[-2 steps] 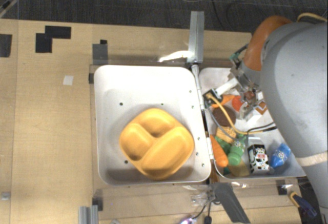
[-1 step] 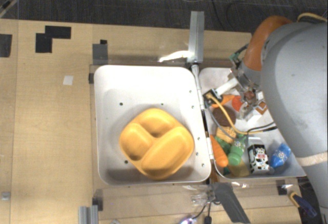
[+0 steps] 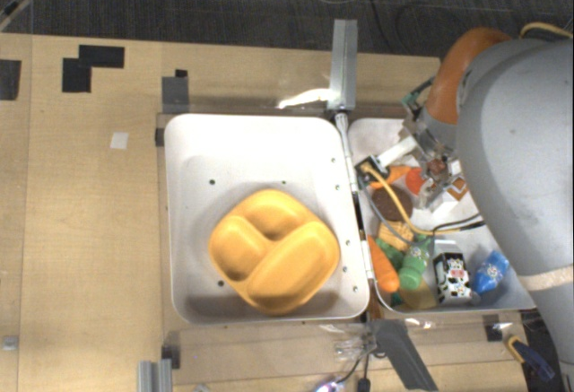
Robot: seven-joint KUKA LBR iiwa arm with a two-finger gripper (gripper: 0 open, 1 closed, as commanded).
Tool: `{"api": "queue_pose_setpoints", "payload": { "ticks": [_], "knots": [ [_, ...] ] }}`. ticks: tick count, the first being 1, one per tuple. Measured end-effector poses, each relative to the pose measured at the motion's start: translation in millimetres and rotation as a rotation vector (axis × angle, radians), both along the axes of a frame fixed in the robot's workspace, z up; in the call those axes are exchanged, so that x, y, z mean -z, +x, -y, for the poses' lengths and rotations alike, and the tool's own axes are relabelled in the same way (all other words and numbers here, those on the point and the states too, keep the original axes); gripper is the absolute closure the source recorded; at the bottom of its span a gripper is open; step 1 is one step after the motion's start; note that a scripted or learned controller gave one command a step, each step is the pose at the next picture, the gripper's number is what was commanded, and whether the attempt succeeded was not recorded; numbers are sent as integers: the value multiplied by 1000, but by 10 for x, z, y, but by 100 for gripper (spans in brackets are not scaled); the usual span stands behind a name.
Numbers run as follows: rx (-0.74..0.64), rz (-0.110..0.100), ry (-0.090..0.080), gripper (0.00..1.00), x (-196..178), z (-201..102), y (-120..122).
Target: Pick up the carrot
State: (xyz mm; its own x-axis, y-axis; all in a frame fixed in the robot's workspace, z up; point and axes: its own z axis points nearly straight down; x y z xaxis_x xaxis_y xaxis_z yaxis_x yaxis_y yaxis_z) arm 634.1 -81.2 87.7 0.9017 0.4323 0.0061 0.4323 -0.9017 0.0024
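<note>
Camera view: the carrot (image 3: 384, 266) was seen at the right bin's (image 3: 511, 299) left wall, beside a green bottle (image 3: 414, 263). The pincer (image 3: 434, 173) was positioned above; its opening could not be determined. A descent clear of the bottle was advised.

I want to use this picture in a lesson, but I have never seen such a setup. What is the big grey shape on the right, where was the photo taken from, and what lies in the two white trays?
The camera looks down at a slant on a bench. The grey shape is a robot arm reaching in from the right; its gripper hangs over the right tray. That tray holds small toys: an orange carrot, a green bottle, a black-and-white carton and a blue item. The left tray holds a yellow divided dish. Whether the gripper holds anything cannot be told here.
</note>
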Motion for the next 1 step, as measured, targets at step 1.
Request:
{"api": "queue_pose_setpoints", "payload": {
  "ticks": [1],
  "knots": [
    [-238, -2, -1, 0, -985, -355, -258]
  ]
}}
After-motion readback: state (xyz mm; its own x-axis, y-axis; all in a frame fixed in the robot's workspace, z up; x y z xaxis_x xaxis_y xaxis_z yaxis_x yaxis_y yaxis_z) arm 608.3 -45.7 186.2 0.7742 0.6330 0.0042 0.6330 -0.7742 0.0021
